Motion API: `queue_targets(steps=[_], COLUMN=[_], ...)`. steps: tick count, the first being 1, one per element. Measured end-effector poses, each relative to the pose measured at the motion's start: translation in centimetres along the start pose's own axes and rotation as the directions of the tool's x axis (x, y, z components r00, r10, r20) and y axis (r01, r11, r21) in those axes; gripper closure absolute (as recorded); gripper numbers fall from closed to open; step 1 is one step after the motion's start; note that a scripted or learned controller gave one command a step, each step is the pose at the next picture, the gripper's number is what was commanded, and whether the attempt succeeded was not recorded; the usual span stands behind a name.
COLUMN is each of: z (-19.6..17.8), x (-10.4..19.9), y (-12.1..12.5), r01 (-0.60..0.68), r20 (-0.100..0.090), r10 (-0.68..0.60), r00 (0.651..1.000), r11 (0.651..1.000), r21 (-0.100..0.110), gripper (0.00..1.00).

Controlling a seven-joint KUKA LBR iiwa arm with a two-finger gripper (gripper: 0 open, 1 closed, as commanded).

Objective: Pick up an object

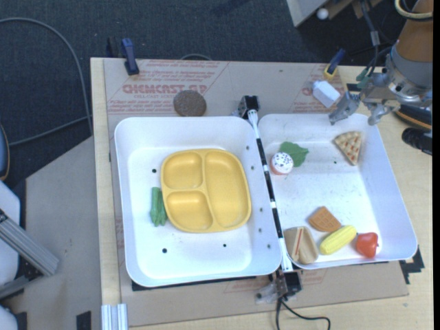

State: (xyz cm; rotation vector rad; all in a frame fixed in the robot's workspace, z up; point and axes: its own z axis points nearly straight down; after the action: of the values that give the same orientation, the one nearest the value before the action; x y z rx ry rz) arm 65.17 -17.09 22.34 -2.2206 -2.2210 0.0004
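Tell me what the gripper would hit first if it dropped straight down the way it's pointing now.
Probably the bare floor of the right bin near its far edge. The gripper hangs open there, with the waffle-patterned wedge just nearer the camera; depth is hard to judge.

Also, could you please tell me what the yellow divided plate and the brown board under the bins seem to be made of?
Yellow divided plate: likely moulded plastic, its smooth surface showing soft sheen. Brown board: apparently corrugated cardboard, matte with red printed lettering.

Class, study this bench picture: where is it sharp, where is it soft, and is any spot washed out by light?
Camera view: the yellow plate is sharp; the gripper looks slightly soft; the right bin has bright white walls near washing out; shadows under the corn are faint.
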Motion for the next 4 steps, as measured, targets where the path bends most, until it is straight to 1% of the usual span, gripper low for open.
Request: queue_targets(steps=[1,2,3,4], z=[6.3,9.6,13.9,12.8], x=[-4.3,-4.5,-4.4,-4.7], y=[1.4,-1.0,1.6,1.7], r01=[-0.001,0.000,0.006,0.005], r20=[0.001,0.001,-0.017,-0.007], r10=[0.001,0.000,-0.006,-0.005], r00=[1.000,1.000,1.000,1.000], r11=[1.000,1.000,1.000,1.000], r21=[0.002,0.001,0.009,0.001], gripper=[0.00,0.00,0.00,1.00])
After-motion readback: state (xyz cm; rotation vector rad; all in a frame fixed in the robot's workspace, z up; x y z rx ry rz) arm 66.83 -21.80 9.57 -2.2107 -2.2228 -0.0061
